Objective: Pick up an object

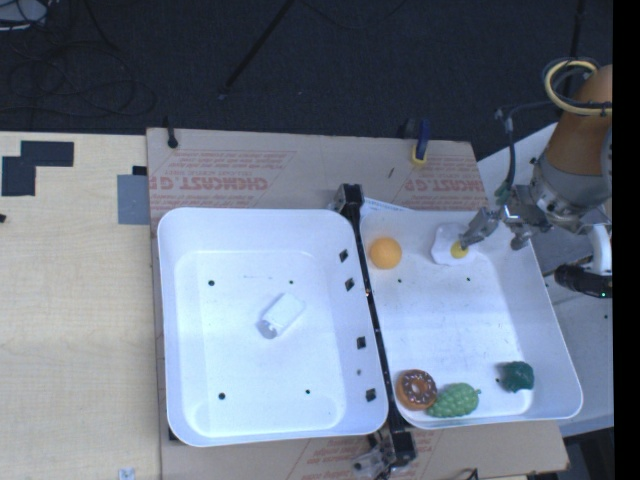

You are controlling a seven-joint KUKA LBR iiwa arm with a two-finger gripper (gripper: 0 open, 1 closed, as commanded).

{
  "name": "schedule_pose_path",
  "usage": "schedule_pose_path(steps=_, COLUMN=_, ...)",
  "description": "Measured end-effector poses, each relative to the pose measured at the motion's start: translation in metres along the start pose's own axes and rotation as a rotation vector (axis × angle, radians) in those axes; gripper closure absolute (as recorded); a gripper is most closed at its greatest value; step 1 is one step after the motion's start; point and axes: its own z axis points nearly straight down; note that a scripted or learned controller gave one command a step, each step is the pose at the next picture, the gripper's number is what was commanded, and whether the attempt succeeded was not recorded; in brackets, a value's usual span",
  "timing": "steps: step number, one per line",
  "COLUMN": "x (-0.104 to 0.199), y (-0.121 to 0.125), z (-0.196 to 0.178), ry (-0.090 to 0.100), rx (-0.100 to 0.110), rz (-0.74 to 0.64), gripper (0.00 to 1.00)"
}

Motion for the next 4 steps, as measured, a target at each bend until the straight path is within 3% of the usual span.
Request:
schedule_pose_path(steps=1, x=0.012, y=-0.002, z=0.047, ry=0.002, rx=0.007, rz=-0.001, gripper=0.0)
schedule_pose_path(steps=2, x=0.009, y=0.0, z=0.05, ry=0.001, rx=0.004, rz=0.0, gripper=0.0)
schedule_pose_path(steps=3, x=0.09, y=-0.021, z=0.001, ry=0.003, rx=0.004, rz=-0.005, gripper=0.0)
schedule_pose_path(steps=4, x=0.109, y=-0.007, z=0.084, ry=0.002, rx=0.009, rz=-0.002, gripper=0.0)
